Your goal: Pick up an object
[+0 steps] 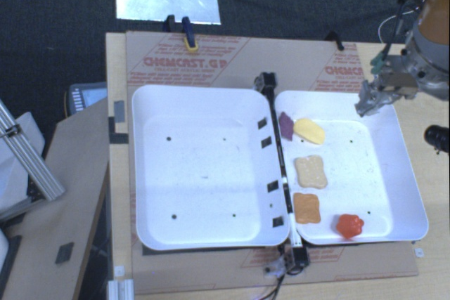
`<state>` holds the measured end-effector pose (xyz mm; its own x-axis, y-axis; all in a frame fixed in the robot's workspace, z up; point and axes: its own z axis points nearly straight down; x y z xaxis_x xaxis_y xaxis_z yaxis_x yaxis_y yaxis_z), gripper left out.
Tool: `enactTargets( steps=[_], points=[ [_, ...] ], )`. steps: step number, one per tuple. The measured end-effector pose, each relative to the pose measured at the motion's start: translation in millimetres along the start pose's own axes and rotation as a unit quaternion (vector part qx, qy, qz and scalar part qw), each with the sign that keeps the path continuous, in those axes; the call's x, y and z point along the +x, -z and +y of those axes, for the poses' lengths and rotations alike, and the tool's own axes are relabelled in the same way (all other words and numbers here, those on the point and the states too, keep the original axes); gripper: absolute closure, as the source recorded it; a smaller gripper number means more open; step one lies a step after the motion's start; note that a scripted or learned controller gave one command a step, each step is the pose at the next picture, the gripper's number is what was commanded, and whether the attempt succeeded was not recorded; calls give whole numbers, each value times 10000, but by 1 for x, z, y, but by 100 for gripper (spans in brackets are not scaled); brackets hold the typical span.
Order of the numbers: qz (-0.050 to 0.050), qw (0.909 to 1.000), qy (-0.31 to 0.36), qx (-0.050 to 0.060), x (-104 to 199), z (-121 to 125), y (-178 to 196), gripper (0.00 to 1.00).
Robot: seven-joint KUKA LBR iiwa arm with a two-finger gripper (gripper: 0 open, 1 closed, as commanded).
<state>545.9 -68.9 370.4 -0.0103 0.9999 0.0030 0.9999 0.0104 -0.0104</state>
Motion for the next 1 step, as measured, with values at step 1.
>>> enactTargets(
  steps=[1],
  points=[
    [-12,9999,-5,-166,43,-16,175,100]
  ],
)
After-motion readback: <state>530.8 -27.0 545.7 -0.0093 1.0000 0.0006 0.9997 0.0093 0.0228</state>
